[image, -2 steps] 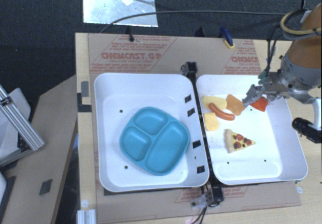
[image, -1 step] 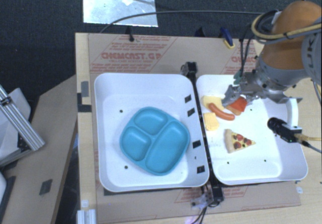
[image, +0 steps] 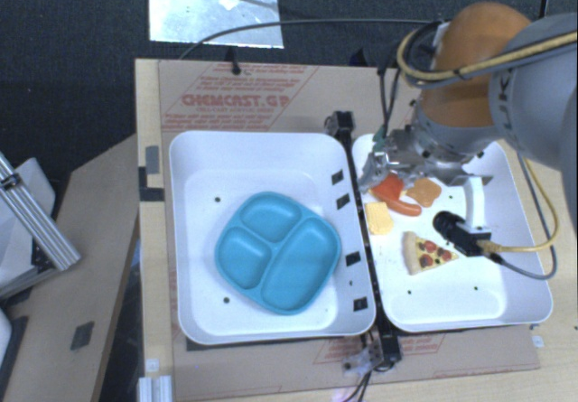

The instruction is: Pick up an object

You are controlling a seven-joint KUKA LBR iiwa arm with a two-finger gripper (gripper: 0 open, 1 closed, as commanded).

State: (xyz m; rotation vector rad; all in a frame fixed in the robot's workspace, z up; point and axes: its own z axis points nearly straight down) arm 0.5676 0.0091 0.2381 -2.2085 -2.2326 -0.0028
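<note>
In the right bin (image: 519, 305) lie several toy foods. A red-orange sausage shape (image: 396, 196) lies beside an orange chunk (image: 425, 191). A pale yellow wedge (image: 380, 219) lies just below the sausage, and a pizza slice (image: 426, 252) lies nearer the front. My gripper (image: 379, 167) hangs low over the bin's back left part, its metal tip right by the upper left end of the sausage. The arm's grey wrist and orange band hide the back of the bin.
The left bin (image: 203, 174) holds a blue divided plate (image: 277, 250). A black divider with clips (image: 354, 210) runs between the bins. A black part with a yellow cable (image: 456, 234) hangs from the arm over the right bin, next to the pizza slice.
</note>
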